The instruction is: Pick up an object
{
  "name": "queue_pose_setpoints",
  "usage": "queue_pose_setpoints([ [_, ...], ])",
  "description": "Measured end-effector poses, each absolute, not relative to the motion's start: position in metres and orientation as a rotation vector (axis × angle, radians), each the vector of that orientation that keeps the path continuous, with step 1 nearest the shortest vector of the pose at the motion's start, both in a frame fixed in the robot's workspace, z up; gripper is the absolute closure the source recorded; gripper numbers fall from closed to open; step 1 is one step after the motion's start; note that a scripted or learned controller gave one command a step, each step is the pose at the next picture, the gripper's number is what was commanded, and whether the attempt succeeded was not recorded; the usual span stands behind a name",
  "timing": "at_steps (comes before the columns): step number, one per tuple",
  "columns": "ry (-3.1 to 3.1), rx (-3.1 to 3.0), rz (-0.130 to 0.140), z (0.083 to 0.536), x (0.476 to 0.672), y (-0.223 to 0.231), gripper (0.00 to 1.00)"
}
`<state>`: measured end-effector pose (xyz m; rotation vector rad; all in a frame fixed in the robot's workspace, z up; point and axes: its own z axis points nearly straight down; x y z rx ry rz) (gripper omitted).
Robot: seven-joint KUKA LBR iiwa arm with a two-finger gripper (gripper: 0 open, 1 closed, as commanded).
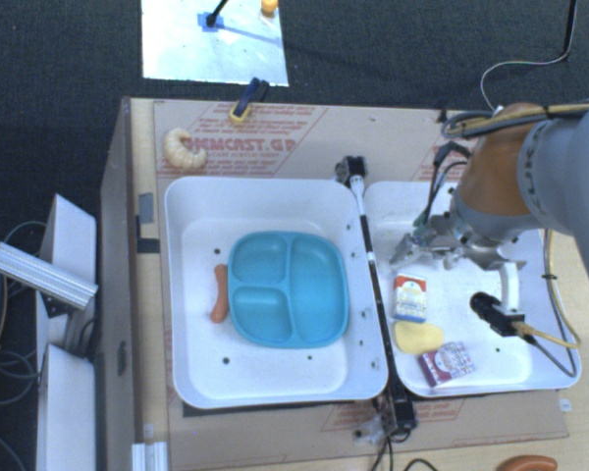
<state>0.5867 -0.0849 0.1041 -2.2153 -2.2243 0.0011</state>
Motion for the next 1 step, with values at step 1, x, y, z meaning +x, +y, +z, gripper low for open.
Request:
queue_pose_setpoints([
  [1, -2.228, -2.219, -0.002, 0.0975, 0.6546, -0.1239, 0.0],
])
